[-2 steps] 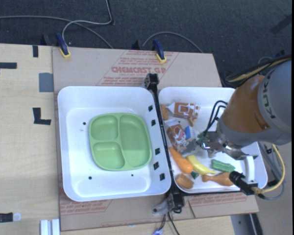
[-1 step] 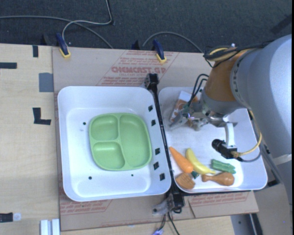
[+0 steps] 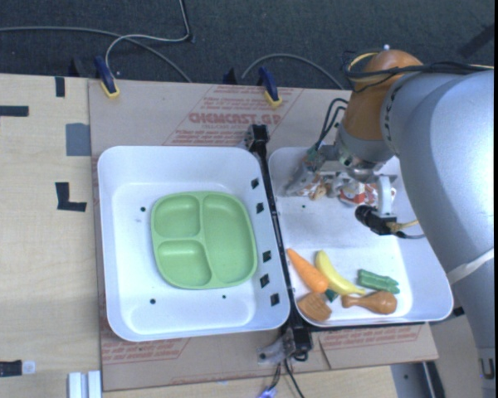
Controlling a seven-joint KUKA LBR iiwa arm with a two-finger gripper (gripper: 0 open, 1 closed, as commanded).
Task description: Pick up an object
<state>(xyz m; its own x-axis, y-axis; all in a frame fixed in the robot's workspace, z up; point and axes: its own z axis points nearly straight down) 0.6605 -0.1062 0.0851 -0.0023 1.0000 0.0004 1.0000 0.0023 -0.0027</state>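
My gripper (image 3: pixel 319 181) is low over the back of the right bin (image 3: pixel 415 259), under the orange wrist band (image 3: pixel 373 110). Small toys lie right beneath and beside it: a tan piece (image 3: pixel 318 192) and a red and white piece (image 3: pixel 357 194), both partly hidden by the wrist. At the bin's front lie an orange carrot (image 3: pixel 307 272), a yellow banana (image 3: pixel 339 277), a green pod (image 3: pixel 377 281), a brown drumstick (image 3: pixel 372 302) and a brown fan-shaped piece (image 3: pixel 315 308).
The left bin (image 3: pixel 124 222) holds a green divided plate (image 3: pixel 203 239). A black divider with clips (image 3: pixel 270 222) runs between the bins. The big grey arm (image 3: pixel 448 164) covers the right bin's far right side. Cables (image 3: pixel 149 40) lie behind the bench.
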